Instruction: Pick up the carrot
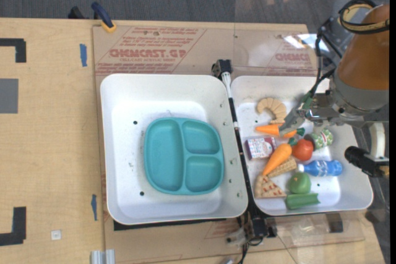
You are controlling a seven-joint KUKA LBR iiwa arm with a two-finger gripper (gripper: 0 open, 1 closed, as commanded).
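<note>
Arm reaching into the right bin [356, 195] from 3 o'clock.
The claw [291, 125] hangs slanted over a small carrot [268, 130], its grip state unclear; a larger carrot [277, 157] lies at 6 o'clock, beside a tomato [303, 150].

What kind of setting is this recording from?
Probably a robotics lab bench: two white bins on a wooden surface, toy food such as a carrot in the right one, and a grey-and-orange arm reaching in.

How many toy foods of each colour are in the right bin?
Orange: 2, the small carrot and the big carrot
Red: 1, tomato
Green: 2, pepper, cucumber
Tan: 3, croissant, cone, waffle
Total: 8
</note>
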